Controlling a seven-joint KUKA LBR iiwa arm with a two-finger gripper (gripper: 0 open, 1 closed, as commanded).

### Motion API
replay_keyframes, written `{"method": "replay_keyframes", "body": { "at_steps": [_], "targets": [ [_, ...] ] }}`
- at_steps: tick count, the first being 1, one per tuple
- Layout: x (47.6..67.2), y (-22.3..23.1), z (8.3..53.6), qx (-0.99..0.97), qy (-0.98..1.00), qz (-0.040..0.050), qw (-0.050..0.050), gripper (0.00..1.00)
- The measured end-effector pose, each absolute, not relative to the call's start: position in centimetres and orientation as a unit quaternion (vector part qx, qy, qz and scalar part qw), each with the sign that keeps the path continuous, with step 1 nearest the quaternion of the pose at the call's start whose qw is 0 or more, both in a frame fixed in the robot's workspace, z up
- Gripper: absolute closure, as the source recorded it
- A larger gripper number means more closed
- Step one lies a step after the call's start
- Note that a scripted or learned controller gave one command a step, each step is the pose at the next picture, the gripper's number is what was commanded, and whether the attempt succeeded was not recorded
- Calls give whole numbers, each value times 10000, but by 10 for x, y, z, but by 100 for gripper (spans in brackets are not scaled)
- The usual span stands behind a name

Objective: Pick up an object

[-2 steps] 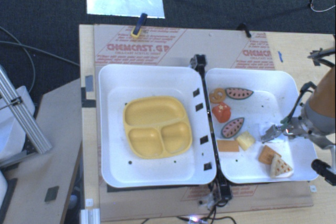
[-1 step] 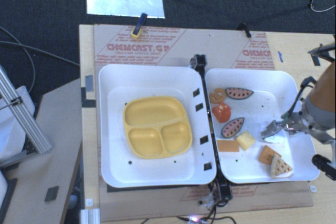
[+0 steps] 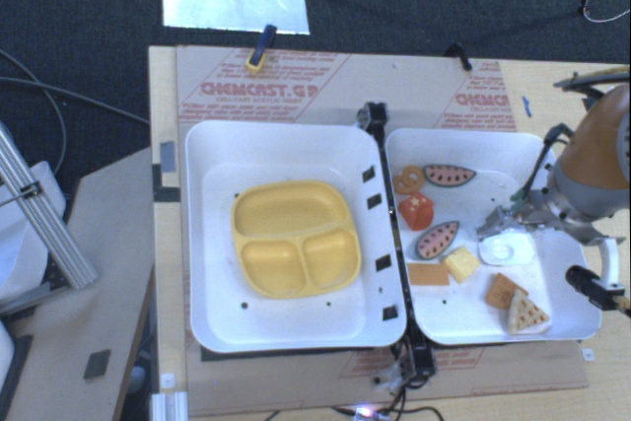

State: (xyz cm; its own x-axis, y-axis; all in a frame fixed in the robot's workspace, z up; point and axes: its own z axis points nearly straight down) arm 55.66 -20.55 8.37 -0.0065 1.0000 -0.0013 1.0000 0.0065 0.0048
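My pincer (image 3: 496, 230) hung low over the right bin (image 3: 523, 148), toward its right wall, and I could not tell how it stood. Just beneath its tip lay a white round piece (image 3: 500, 251), flat on the bin floor; whether I touched it I could not tell. My arm (image 3: 596, 163) came in over the bin's right edge.

Just left of the white piece sat a pale yellow cheese block (image 3: 460, 263), and beside that an orange flat slice (image 3: 428, 274) near the bin's left wall. Above them lay a watermelon slice (image 3: 437, 239), its long axis slanting from lower left to upper right. A tomato (image 3: 416, 210) sat above it, then a small orange ring (image 3: 408, 179). A second watermelon slice (image 3: 450, 175) lay near the bin's far edge, its long axis running left to right. Near the bin's near right corner rested a brown cracker (image 3: 503, 291) and a waffle wedge (image 3: 527, 315), touching.

The left bin (image 3: 212, 242) held a yellow divided tray (image 3: 294, 237). Both bins stood on the counter (image 3: 325, 79).
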Motion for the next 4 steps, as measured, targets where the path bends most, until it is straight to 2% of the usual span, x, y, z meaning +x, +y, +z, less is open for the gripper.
{"method": "replay_keyframes", "body": {
  "at_steps": [1,2,3,4],
  "targets": [
    [632,-205,86,7041,7100,26,45,0],
    [530,-207,91,7083,7059,-13,-29,0],
    [614,-205,86,7042,7100,24,40,0],
    [668,-128,83,7013,7128,-50,-88,0]
  ]
}}
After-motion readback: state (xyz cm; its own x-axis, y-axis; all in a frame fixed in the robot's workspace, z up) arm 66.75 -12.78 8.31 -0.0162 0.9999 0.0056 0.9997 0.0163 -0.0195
